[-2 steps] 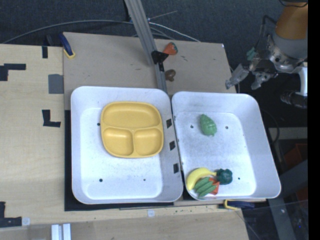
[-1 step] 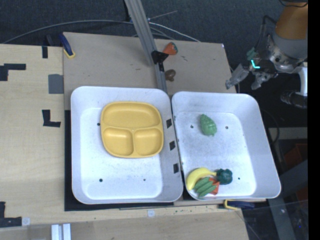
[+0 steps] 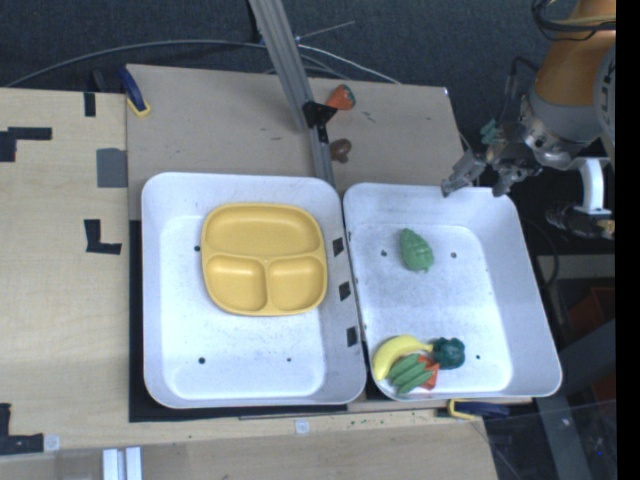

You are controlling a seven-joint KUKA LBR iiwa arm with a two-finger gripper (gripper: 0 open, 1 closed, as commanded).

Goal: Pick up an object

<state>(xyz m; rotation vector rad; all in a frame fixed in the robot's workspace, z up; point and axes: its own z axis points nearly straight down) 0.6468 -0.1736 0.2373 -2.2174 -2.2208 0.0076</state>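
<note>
A green leafy toy vegetable (image 3: 416, 249) lies in the upper middle of the right bin (image 3: 520, 268). At that bin's near edge lie a yellow banana (image 3: 394, 351), a green bean pod with a red piece (image 3: 413, 371) and a dark green broccoli (image 3: 449, 352), bunched together. My gripper (image 3: 478, 177) hovers over the right bin's far right corner, up and to the right of the leafy vegetable and apart from it. Its two fingers stand spread with nothing between them.
A yellow three-compartment plate (image 3: 265, 258) sits in the left bin (image 3: 170, 298). A grey metal pole (image 3: 290, 58) slants up from between the bins. A small orange object (image 3: 342, 96) lies on the board behind them.
</note>
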